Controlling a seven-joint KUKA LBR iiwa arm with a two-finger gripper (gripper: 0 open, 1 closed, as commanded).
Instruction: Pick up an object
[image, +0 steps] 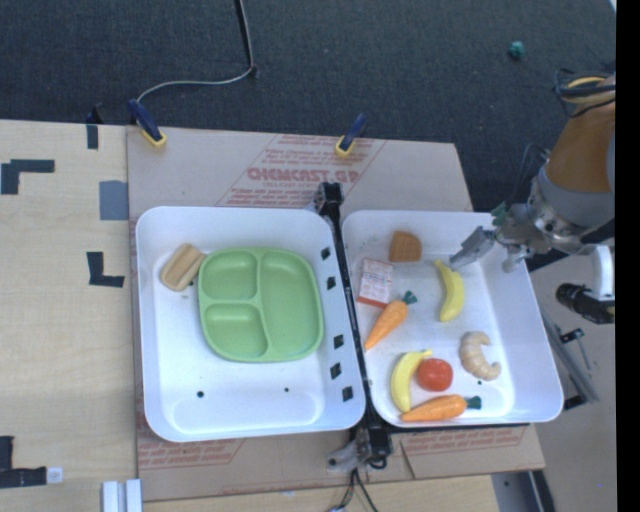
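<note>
Gripper (478, 247), jaws unreadable from here, hovers at the right bin's (520, 300) far edge, near a banana (451, 291) (nothing held). Risk: curved fruit may slip aside.

We can read red letters on the brown cardboard sheet (290, 175) under the bins. They look like "CHEMCAST GP". The smaller print is too blurry.

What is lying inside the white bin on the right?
In the right bin: two bananas, two carrots, a tomato, a croissant, a brown bread piece and a small packet. Whatever lies under them is covered.
</note>
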